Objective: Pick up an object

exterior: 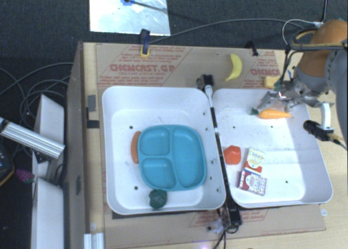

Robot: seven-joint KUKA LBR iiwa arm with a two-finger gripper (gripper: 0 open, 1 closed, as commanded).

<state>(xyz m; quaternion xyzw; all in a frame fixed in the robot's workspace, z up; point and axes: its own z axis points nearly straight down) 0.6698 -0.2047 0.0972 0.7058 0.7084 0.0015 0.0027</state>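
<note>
My gripper (pixel 275 100) hangs over the far part of the right bin (pixel 312 155), at the end of the grey arm with its orange band (pixel 326 36). An orange carrot (pixel 275 114) with a green tip lies just in front of and below the gripper, close to it; I cannot make out contact. Nearer in the same bin are a red-orange object (pixel 232 154), a small yellow and white packet (pixel 254 159) and a red and white box (pixel 252 181).
The left bin (pixel 117 134) holds a blue divided plate (pixel 173 156), an orange sausage-shaped piece (pixel 134 146) at the plate's left side and a dark green lump (pixel 158 199). A banana (pixel 235 67) and a yellow block (pixel 270 82) lie on the cardboard behind the bins.
</note>
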